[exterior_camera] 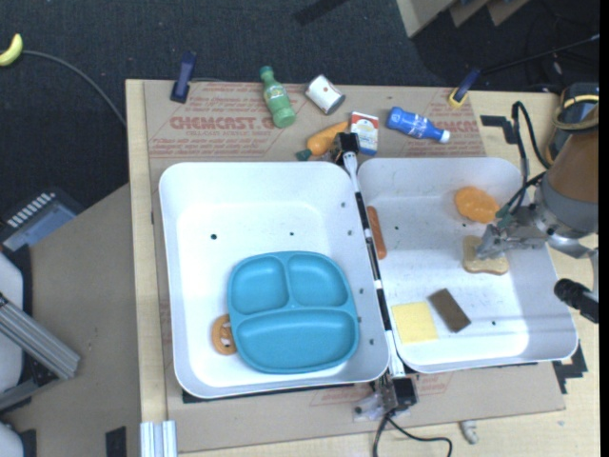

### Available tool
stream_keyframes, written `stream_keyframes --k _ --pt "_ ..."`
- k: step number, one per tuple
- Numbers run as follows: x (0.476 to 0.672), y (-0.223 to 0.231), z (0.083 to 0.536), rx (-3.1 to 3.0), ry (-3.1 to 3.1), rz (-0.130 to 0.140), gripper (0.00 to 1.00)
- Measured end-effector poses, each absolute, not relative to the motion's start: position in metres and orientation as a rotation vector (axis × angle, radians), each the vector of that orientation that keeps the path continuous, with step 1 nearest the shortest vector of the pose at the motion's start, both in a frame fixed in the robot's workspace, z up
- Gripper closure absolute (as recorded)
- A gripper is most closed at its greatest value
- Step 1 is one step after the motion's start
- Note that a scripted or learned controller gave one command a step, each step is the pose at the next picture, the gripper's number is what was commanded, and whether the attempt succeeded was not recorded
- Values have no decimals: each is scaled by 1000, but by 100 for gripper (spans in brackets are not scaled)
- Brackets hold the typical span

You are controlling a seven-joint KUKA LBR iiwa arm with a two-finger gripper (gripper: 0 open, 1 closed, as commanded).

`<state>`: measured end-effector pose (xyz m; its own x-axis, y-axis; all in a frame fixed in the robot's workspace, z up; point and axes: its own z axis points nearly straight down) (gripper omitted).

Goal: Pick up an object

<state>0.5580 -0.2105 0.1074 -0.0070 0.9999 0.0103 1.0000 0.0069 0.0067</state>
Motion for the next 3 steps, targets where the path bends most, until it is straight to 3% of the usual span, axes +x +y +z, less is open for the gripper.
stream_keyframes --k 1,2,3 --pt "600 -142 87 -2220 -2224 -3 100" --pt "600 -143 87 -2222 -2224 -1 0" --pt "596 -188 85 -2224 -2224 1 0"
